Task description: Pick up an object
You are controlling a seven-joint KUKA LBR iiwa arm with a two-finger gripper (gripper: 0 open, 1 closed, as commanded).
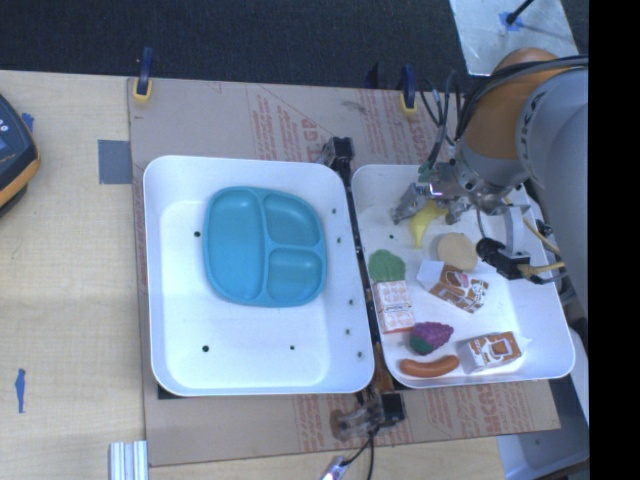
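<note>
Robot arm reaching into the right of two white bins on a tabletop.

The left bin (170, 268) holds one blue divided plate (265, 245). The right bin (545, 353) holds toy food: green leaf (386, 265), purple grapes (431, 337), sausage (429, 366), cartons. At its far end the gripper (432, 203) hovers over a yellow banana (424, 224), likely lining up a grasp; whether it is apart or together cannot be told.
</note>
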